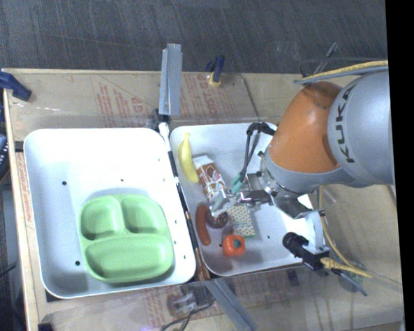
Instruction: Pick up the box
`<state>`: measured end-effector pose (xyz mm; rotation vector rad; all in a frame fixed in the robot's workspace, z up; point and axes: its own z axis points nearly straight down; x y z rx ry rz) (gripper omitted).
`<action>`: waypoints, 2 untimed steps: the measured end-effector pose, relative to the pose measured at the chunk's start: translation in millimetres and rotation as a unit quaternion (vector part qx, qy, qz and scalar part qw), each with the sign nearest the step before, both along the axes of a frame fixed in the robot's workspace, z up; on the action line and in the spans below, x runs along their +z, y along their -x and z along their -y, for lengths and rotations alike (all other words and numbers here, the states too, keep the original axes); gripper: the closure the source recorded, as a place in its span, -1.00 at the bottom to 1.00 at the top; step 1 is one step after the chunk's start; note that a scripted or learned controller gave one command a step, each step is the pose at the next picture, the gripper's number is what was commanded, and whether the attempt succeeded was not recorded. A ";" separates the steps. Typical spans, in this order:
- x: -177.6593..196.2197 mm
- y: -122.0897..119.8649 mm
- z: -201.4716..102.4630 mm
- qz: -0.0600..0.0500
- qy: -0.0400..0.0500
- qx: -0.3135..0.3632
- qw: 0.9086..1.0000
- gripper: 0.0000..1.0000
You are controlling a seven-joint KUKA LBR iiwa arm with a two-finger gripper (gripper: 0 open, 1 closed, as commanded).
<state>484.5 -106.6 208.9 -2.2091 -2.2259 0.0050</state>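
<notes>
We see the worktop (83, 92) from above w/ two white bins side by side. The left bin (53, 171) holds a green tray (125, 237) w/ three compartments, set toward the bin's near-right corner.

The right bin (269, 259) holds several items along its left half. A banana (186, 158) lies lengthwise near the far-left corner. The box (211, 180), brown and white, lies just beside the banana, tilted, its near end pointing toward the bin's centre. A sausage (202, 224) lies near the left wall. A dark round item (218, 218) sits just right of the sausage; we cannot tell what it is. A patterned packet (242, 221) lies right of that. An orange-red item (233, 245) sits near the front wall, just below the packet.

The arm (331, 133) enters from the right, orange band over the bin's right half. The claw (237, 194) sits low over the bin centre, just beside the box's near end and above the packet. We cannot tell the claw's state: the tips are small and cluttered. The box lies on the bin floor.
</notes>
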 end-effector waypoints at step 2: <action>-103.9 5.5 52.2 0.005 0.003 -0.019 1.000 1.00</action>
